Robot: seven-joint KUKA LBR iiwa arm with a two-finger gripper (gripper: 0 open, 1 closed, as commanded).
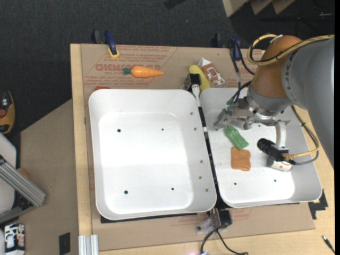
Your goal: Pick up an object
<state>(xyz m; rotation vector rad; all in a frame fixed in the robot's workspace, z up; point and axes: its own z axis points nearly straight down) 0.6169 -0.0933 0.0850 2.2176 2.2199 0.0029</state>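
My gripper (228,120) hangs low over the far left part of the right bin (297,190), with the grey arm and its orange band behind it to the right. A green stick-shaped object (236,137) lies at a slant just in front of the gripper, its upper end right by the gripper's tip. I cannot tell whether they touch. An orange-brown block (240,159) lies a little nearer in the same bin, apart from the gripper.
The left bin (106,110) adjoins the right one. On the cardboard behind the bins lie a toy carrot (143,72), a yellow object (197,74) and a small white-and-brown pack (213,75). Blue clamps (111,42) hold the board's far edge.
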